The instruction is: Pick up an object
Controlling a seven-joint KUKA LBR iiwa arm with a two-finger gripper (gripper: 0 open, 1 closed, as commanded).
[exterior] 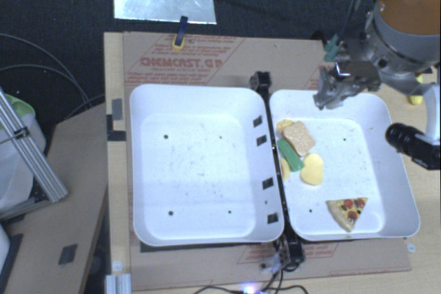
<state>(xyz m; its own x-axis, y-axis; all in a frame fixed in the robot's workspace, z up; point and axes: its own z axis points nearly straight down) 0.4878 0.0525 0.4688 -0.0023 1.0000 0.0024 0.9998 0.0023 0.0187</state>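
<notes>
The hand [329, 94] hangs over the right bin's [393, 148] far rim; the bread slice [299, 137] lies down-left. Grip state: cannot tell, too blurred.

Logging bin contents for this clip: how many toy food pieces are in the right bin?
At least 4: bread slice, green piece, yellow piece, pizza slice. Another yellow bit may be hidden by the divider.
</notes>
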